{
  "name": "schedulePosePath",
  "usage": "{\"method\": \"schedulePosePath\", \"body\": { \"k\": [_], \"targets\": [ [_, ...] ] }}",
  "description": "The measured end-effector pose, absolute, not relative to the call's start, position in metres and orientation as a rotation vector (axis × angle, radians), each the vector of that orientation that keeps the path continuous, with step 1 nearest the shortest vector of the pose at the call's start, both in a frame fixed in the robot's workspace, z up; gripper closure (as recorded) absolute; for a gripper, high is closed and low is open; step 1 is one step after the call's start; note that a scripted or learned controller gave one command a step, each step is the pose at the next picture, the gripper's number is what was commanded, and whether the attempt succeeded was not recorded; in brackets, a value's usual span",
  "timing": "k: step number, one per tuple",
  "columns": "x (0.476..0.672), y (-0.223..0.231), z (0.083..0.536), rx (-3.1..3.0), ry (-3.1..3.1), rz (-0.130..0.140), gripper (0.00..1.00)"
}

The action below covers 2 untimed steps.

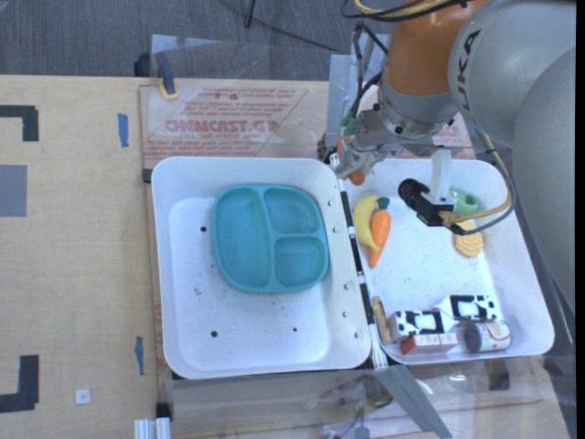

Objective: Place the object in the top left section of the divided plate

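Cartons [430, 323] lie nearest. Beyond them the carrot [380, 230], likely the target, leans on a banana [365, 219] at five o'clock of the tool [352, 163], whose spread I cannot tell. Grip mid-carrot, lift clear, then carry it toward nine o'clock to the top left section [241, 219] of the plate [218, 238].

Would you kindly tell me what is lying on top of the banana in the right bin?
A carrot lies across the banana, covering its right edge; the banana's underside is hidden.
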<state>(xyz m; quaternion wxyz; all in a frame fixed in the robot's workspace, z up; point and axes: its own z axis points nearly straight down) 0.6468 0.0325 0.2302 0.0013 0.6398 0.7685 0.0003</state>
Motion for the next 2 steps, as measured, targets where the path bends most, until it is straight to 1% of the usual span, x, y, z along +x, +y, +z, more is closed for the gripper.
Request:
{"method": "schedulePosePath", "body": {
  "k": [1,2],
  "targets": [
    [0.6668,0.0810,0.1898,1.912,2.490,0.001,1.00],
    [0.6668,0.0812,0.1900,1.912,2.490,0.001,0.00]
  ]
}}
